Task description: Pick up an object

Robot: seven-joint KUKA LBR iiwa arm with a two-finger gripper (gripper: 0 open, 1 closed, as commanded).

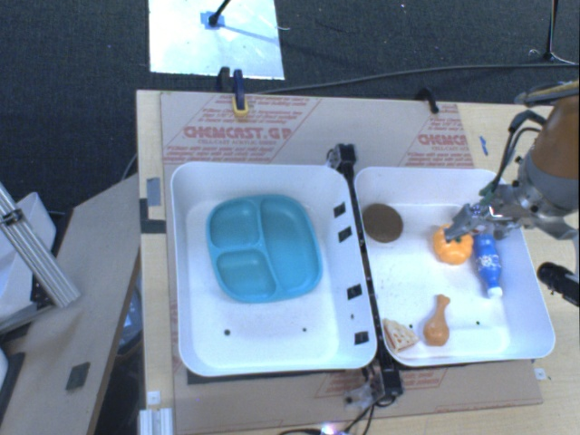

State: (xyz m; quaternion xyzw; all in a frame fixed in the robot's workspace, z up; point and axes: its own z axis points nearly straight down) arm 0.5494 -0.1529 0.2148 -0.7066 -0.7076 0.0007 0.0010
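From the camera above the bench, you see the gripper (464, 222) low over the right bin (521, 333), close to that bin's far right part. Whether the pincer is open or closed cannot be told from this angle; the metal parts blur together there.

Directly under and just in front of the pincer lies an orange round toy (451, 246), touching or nearly touching its tip; you cannot tell whether it is gripped. Just to the right of that toy, and below the wrist, lies a blue and white bottle (488, 263), pointing toward the near side of the bin with its white cap at the near end. To the pincer's left, well apart from it, rests a brown disc (382, 222). Nearer to you from the pincer, an orange toy drumstick (438, 322) lies by the bin's front, and a tan wedge-shaped toy (399, 334) sits beside it in the front left corner.

Farther left of the pincer, the left bin (195, 333) holds a blue divided plate (264, 247) with three compartments.
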